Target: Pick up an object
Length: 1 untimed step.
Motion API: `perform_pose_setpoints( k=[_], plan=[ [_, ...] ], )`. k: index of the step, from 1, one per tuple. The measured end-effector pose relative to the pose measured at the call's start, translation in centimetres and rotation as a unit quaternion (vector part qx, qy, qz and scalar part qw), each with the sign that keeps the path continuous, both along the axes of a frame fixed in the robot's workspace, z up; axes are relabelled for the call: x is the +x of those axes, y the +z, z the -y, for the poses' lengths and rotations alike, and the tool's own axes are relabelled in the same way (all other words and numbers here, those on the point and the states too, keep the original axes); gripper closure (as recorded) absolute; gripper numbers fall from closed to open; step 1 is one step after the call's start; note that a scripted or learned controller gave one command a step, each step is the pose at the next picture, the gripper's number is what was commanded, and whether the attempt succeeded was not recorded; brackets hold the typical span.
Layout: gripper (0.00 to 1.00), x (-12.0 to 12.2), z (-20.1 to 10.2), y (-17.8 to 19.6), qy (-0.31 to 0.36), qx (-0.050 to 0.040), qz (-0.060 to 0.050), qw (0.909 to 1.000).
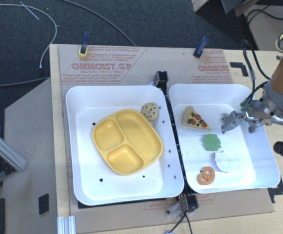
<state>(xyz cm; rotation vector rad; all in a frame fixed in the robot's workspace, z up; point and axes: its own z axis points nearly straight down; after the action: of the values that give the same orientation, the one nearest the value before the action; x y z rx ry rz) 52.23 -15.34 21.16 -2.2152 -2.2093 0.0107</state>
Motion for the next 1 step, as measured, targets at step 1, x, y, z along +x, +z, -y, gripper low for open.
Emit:
perform_pose_setpoints(
  k=[1],
  plan=[
    [0.00, 0.28, -0.03, 0.61, 0.002, -0.0013, 0.006, 1.0000]
  ],
)
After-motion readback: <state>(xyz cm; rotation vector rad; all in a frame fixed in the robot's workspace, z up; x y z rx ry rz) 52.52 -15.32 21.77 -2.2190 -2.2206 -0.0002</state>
